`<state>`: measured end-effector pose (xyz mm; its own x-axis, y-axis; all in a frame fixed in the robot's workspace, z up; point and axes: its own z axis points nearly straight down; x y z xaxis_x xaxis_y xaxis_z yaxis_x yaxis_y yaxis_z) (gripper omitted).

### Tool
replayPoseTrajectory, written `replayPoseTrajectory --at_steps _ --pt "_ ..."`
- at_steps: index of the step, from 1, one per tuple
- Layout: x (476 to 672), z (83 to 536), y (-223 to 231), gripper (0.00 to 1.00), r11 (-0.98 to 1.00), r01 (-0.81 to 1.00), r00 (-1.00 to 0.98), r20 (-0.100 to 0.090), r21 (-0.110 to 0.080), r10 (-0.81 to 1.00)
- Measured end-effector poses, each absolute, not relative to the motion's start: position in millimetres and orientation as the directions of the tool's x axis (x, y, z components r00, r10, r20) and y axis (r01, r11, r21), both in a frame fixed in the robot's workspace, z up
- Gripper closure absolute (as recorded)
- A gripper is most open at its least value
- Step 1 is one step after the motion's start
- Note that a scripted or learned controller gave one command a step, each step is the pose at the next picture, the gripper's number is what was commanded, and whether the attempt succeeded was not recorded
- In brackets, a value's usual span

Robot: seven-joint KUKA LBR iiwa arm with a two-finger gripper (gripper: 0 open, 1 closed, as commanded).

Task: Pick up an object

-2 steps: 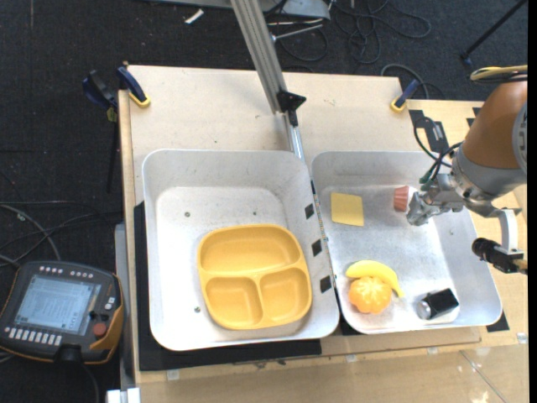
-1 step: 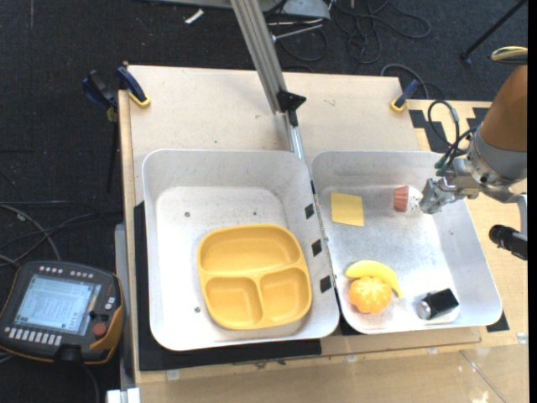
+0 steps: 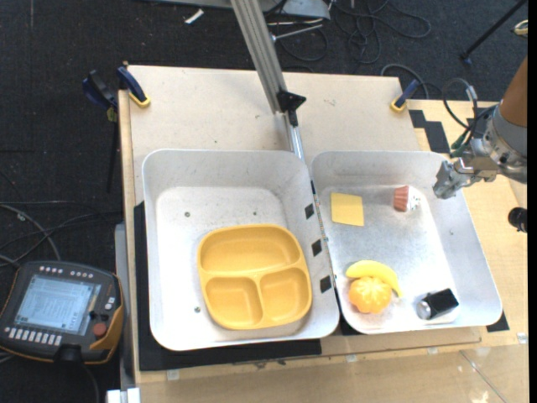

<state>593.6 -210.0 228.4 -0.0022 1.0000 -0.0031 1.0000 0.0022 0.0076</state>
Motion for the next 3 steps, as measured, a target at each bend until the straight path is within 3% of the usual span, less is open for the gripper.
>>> replayPoseTrajectory --at_steps 3 --pt "590.0 239.2 -42.8 1.0 0.009 1.0 -0.009 0.002 0.001 1.0"
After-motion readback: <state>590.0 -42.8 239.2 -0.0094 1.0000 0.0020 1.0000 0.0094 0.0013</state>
